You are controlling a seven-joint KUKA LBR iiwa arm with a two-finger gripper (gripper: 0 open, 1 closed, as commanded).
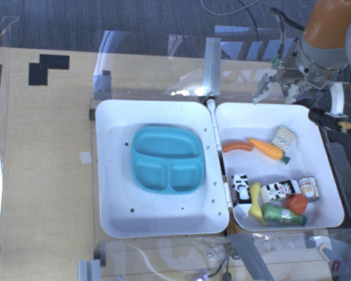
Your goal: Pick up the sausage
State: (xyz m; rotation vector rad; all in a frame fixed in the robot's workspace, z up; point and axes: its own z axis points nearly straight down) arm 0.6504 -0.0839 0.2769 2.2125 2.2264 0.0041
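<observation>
Gripper [279,88] hangs over the far rim of the right bin [333,183], at about 1 o'clock of the bench. Fingers [263,90] read as spread apart, nothing between them.

Progress: judged from this, pick not started. No contact with anything in the bin, and the approach, descent, grasp and lift are all left to do.

Sausage [237,147] lies flat in the right bin, along its left wall, at roughly 10 o'clock of that bin. From the fingers it sits at about 7 o'clock, well apart and lower down. Long axis runs roughly 3-to-9.

Neighbours: carrot [265,148] just beside the sausage at its 3 o'clock end, tips near or touching, can't tell which. Small patterned packet [284,138] beyond the carrot. Clutter along the bin's near side: milk carton [240,189], banana [255,202], green bottle [282,215], tomato [296,204], small can [308,188], all apart from the sausage.

Left bin [114,215] holds a blue divided plate [168,159], irrelevant here.

Risk guess: bin wall and carrot crowd the grasp; closing across the short axis looks cleanest.
</observation>
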